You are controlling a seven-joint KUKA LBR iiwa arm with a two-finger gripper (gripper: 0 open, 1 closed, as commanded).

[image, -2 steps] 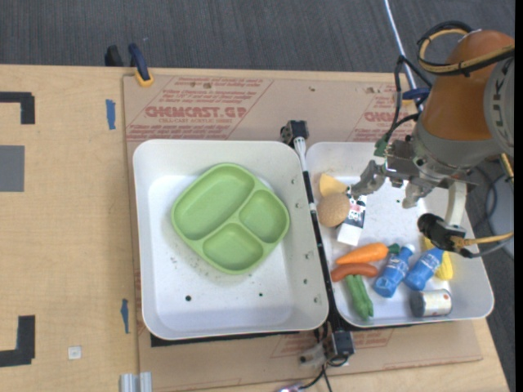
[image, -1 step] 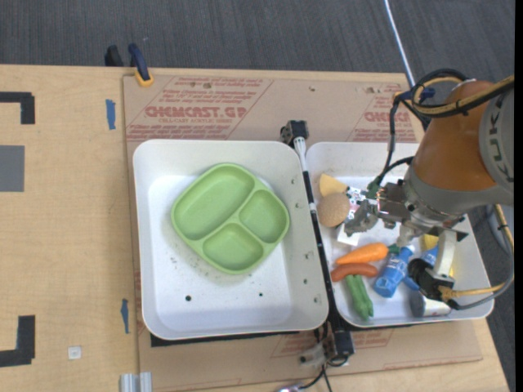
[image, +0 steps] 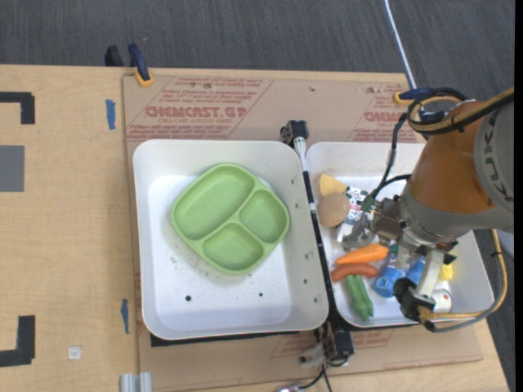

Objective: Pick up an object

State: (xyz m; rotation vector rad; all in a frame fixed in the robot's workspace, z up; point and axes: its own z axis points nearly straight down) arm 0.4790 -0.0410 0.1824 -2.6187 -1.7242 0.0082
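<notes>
The left bin (image: pixel 155 243) has open white floor along its near and left sides, while the green divided plate (image: pixel 231 217) takes up its middle. The right bin (image: pixel 482 292) is crowded: a tan rounded piece (image: pixel 332 209), an orange carrot (image: pixel 361 256), a green pod (image: pixel 359 296) and blue pieces (image: pixel 392 279) lie close together, with the arm (image: pixel 449 170) hanging over them. The divider between the bins (image: pixel 309 219) bars a low sideways pass.

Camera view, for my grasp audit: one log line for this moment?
arm: over right bin | under it: carrot, blue toy | left bin: green plate
</notes>
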